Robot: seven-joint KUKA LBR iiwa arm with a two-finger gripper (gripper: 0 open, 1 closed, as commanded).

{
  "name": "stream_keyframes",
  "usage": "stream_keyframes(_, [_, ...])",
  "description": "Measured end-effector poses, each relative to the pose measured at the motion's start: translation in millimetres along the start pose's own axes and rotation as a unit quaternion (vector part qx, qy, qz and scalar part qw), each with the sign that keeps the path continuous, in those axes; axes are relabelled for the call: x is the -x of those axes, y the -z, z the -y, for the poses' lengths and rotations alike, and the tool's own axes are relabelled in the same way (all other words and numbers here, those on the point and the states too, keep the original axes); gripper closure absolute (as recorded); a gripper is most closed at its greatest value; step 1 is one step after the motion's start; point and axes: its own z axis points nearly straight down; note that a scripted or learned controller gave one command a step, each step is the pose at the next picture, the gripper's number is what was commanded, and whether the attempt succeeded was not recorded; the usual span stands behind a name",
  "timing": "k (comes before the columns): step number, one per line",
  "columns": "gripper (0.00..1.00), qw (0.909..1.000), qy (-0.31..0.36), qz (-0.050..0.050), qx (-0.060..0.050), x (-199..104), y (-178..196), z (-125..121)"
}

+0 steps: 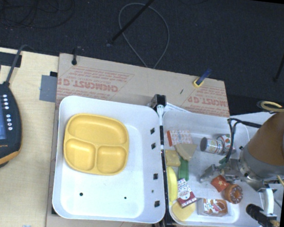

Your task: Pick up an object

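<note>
Clutter lies in the right bin (203,122), and no single object is marked out by the task. The pincer (211,172) hangs low over the middle of that bin; whether it is clenched or released I cannot tell, since its tip is small and dark against the white floor. Just right of it sit a red item (219,183) and a round orange-red one (234,193). Above it lies a can (215,145) on its side. Left of it are a green piece (183,169) and a banana (171,182); below it, a packet (214,206). Nothing is seen lifted, so I judge the grasp as not yet made: closing on one piece and raising it is all left to do. Far left, the other bin (68,199) holds a yellow tray (96,144). The arm (269,142) is cut off at the right edge and hides part of the bin's far side.
</note>
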Motion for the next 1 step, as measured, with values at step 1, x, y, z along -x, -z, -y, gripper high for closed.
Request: stream_keyframes(1, [0.00, 1.0000, 0.006, -0.001, 0.001, -72.0, -0.9, -60.0])
